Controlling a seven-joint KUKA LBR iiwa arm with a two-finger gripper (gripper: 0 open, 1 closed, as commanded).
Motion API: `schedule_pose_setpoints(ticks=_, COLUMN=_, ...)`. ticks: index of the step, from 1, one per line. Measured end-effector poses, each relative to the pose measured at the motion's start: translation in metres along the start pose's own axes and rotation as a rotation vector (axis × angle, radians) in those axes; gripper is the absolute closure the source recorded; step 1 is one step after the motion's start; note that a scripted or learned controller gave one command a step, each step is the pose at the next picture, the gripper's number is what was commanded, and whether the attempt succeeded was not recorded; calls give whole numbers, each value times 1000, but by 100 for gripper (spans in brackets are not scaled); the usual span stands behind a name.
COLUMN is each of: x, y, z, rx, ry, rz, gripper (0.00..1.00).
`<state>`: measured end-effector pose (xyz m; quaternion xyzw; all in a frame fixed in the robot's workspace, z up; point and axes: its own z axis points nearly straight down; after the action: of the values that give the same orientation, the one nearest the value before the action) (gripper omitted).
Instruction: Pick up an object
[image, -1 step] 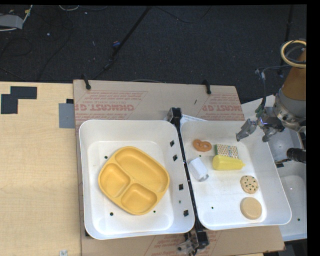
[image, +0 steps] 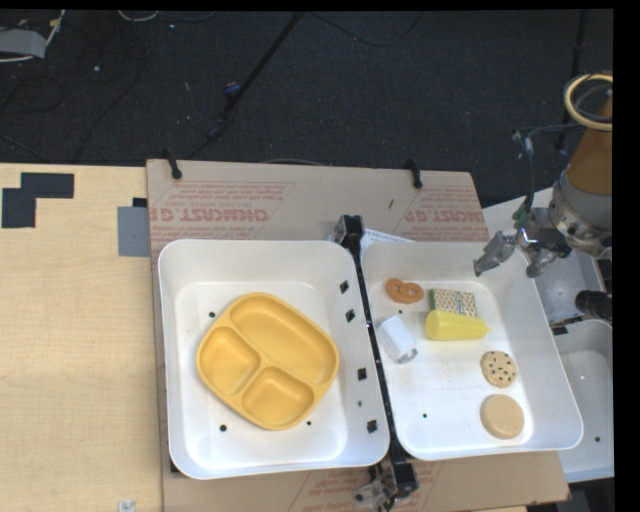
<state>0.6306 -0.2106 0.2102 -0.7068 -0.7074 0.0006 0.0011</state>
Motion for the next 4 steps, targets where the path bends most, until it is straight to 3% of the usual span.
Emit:
schedule_pose_setpoints(ticks=2, x=7, y=4, z=114, rx=-1, ry=0, rz=-3, gripper=0)
schedule_pose_setpoints(ticks=3, x=7, y=6, z=98, rx=-7, ry=-1, rz=-6, gripper=100)
schedule_pose_setpoints(ticks=4, x=5, y=2, z=55, rx=-4, ry=-1, rz=-3, gripper=100)
